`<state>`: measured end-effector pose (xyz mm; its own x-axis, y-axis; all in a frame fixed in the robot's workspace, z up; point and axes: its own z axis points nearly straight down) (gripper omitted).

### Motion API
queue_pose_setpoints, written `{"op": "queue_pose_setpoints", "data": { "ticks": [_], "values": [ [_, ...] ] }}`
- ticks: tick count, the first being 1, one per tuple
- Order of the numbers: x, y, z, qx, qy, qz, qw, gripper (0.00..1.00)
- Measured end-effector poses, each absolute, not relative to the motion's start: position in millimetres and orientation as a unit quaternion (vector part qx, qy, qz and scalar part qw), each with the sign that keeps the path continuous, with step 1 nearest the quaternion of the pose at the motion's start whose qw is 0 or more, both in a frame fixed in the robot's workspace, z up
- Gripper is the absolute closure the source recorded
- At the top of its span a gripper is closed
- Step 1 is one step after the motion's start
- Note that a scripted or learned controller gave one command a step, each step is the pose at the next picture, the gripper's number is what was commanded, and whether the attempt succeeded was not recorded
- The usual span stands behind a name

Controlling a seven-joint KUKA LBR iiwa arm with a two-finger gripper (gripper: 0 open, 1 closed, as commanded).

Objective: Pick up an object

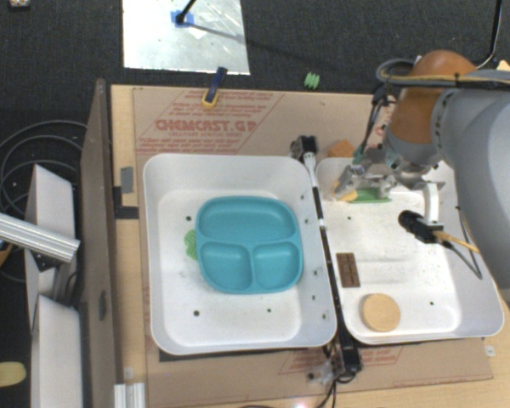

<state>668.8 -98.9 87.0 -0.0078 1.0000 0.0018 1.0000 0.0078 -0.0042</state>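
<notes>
While pincer [363, 179] hovers, round tan disc [381, 311] lies flat.

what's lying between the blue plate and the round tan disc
In the camera view, the bins' adjoining walls and a small brown block lie between the blue plate and the tan disc.

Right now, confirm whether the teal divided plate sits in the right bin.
No, the teal divided plate lies in the left bin, beside the right bin.

Bench top [212, 117]: brown printed board. Two white bins directly on it, left bin [166, 313] at 9 o'clock, right bin [480, 313] at 3.
</notes>
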Motion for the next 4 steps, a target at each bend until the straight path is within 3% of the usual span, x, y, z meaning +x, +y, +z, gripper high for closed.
{"op": "queue_pose_setpoints", "data": {
  "ticks": [1, 2, 3, 4],
  "values": [
    [668.5, -106.1, 91.0, -0.706, -0.708, 0.0002, 0.000, 0.00],
    [666.7, -106.1, 100.0, -0.705, -0.709, 0.0037, 0.005, 1.00],
    [586.1, -175.2, 129.1, -0.710, -0.705, 0.0002, 0.000, 1.00],
    [589.8, -170.1, 127.9, -0.707, -0.708, -0.0006, -0.001, 0.00]
  ]
}}
